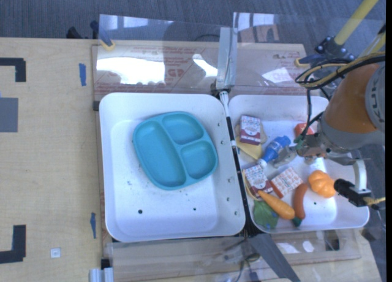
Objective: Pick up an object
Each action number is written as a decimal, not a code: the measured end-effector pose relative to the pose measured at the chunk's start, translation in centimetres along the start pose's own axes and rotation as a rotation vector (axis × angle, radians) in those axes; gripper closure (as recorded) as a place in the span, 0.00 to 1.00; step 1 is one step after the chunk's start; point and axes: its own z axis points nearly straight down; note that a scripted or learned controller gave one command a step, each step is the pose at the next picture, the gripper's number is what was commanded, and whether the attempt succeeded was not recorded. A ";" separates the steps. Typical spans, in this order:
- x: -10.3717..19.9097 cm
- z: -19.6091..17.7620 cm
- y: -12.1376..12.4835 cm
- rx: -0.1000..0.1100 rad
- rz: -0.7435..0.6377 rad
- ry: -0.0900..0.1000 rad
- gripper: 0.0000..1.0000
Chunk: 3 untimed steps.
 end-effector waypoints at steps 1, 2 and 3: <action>-5.2 0.1 -1.3 0.003 -0.141 0.007 0.00; -5.0 -0.1 -6.4 0.001 -0.045 0.012 0.00; -5.2 -1.1 -6.3 -0.002 -0.042 0.007 1.00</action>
